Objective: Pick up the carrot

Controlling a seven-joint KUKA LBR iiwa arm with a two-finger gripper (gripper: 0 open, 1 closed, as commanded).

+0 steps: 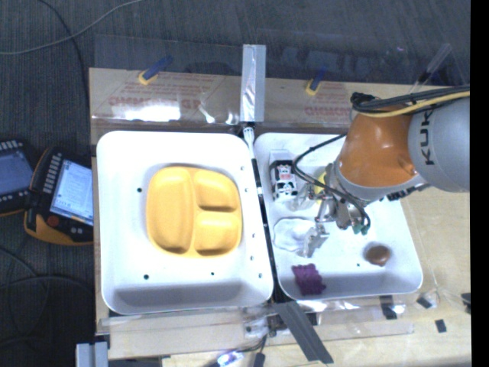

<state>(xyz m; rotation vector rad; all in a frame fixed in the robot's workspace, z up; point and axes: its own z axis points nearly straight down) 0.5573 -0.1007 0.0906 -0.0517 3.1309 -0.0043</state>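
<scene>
My gripper hangs low over the middle of the right bin, below the arm's orange band. It points down and to the left, with its tip at the right edge of a white crumpled item. The wrist and its cables cover the bin's floor beneath them.
A purple item lies near the right bin's front wall and a brown rounded item at its right. A small black and white box sits at its back left. The left bin holds a yellow divided tray.
</scene>
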